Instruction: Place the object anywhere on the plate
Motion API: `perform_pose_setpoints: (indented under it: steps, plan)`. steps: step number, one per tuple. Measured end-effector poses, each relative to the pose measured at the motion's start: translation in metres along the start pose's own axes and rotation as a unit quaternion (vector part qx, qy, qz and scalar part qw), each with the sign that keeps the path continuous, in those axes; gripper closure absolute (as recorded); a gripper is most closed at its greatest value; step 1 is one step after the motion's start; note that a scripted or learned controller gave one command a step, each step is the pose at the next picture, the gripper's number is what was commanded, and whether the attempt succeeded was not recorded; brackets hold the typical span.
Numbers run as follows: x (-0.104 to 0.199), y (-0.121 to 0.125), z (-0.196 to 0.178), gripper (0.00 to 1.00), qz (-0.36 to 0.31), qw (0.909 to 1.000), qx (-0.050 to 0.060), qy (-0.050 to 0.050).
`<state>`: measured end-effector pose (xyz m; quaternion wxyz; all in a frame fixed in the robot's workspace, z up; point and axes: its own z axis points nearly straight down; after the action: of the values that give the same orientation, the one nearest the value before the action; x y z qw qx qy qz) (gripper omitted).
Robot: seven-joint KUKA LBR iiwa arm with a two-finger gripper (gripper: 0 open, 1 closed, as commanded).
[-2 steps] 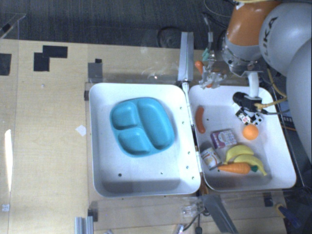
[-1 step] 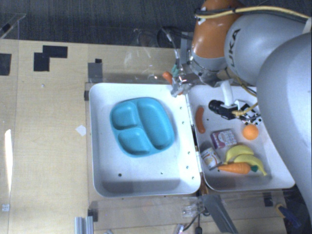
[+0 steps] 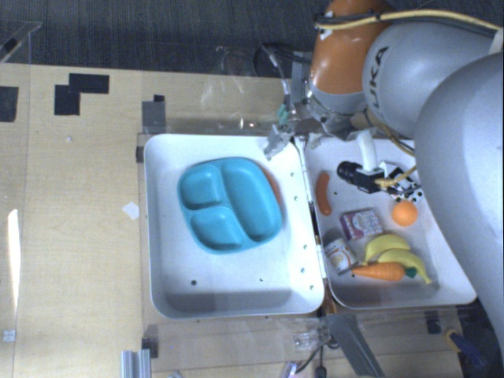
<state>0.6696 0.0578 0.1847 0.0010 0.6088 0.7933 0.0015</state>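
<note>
A blue plate (image 3: 228,203) with three compartments lies in the left white bin (image 3: 169,282), with nothing on it. My gripper (image 3: 288,138) hangs above the far rim where the two bins meet, just past the plate's far right corner. Nothing shows in its grasp. In the right bin (image 3: 449,286) lie a red sausage (image 3: 323,193), an orange ball (image 3: 405,213), a small maroon and white box (image 3: 361,224), a small can (image 3: 339,255), yellow bananas (image 3: 394,250) and an orange carrot (image 3: 379,272).
The grey arm with its orange band (image 3: 346,46) covers the upper right and overhangs the right bin's far side. A low wall (image 3: 313,227) divides the two bins. Bare white floor surrounds the plate in the left bin.
</note>
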Motion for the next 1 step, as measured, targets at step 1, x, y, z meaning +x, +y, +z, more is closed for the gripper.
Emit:
perform_pose_setpoints:
  steps: [1]
  plan:
    - [-0.0371,-0.0099,-0.0001,0.00,0.018,0.9998,0.000,0.000]
